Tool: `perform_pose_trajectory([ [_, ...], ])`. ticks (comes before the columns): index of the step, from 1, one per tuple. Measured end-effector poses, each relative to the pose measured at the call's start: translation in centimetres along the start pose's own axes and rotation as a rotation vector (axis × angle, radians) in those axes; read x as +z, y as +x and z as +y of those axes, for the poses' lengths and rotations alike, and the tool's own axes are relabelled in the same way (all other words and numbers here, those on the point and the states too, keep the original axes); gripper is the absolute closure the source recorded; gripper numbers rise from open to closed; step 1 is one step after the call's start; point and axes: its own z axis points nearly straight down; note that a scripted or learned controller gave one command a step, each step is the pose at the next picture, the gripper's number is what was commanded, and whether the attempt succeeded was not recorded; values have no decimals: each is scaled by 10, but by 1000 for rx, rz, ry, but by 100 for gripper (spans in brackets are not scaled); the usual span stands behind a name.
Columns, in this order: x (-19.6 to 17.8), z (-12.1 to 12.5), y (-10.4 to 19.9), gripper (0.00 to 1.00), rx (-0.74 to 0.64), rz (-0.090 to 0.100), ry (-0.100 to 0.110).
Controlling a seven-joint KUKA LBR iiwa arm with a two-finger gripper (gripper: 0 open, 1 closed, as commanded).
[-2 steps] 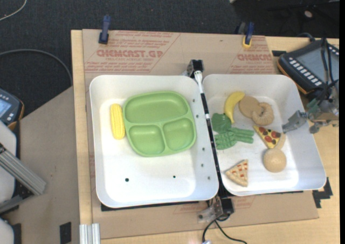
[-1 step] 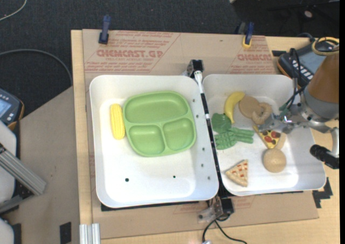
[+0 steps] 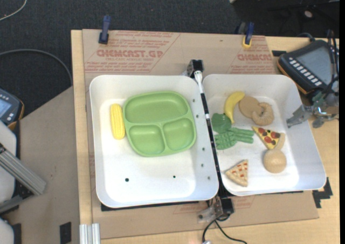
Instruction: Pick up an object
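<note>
Gripper [image 3: 303,116]: hovering over right bin's [image 3: 307,175] right edge, jaw state not discernible.
Banana [image 3: 233,105]: lying near that bin's far edge.
Corn [image 3: 117,121]: resting beside green tray [image 3: 159,123], left bin [image 3: 108,178].

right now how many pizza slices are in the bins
2, both in the right bin: one pizza slice right of the green broccoli, the other pizza slice near the bin's front edge. None looks hidden.

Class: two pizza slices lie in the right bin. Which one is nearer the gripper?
The upper pizza slice, beside the green toy; the other slice lies near the bin's front edge, farther from the gripper.
</note>
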Motion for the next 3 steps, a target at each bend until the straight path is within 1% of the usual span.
perform_pose_trajectory([
  [1, 128, 32, 3, 0, -4, 6, 1],
  [2, 124, 104, 35, 0, -9, 0, -6],
  [3, 0, 26, 73, 0, -4, 2, -3],
])
